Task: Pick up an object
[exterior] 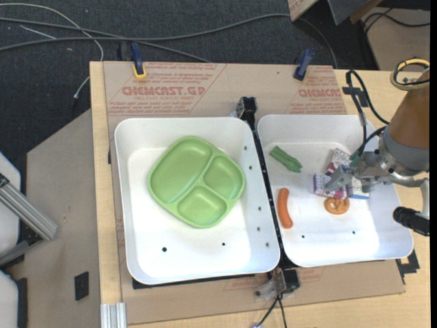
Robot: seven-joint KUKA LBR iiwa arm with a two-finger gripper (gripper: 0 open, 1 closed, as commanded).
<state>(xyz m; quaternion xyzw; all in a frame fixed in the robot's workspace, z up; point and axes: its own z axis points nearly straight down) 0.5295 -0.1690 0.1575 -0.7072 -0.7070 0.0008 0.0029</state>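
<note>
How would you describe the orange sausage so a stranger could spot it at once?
Find the right-hand white bin, the one the arm reaches into. Near its left wall lies the orange sausage, long, thin and pointing up the bin. The green piece above it differs in colour, and the orange ring to its right is round.

I count two white bins: left bin [130, 203], right bin [307, 251]. One green divided plate [196, 181] in left bin. In right bin I make out one green piece [285, 159], one orange sausage-shaped piece [285, 208], one orange ring [336, 206], one purple-and-white packet [329, 182] partly hidden. Two blue clamps [138, 67] [303, 65] at bench back edge.
</note>
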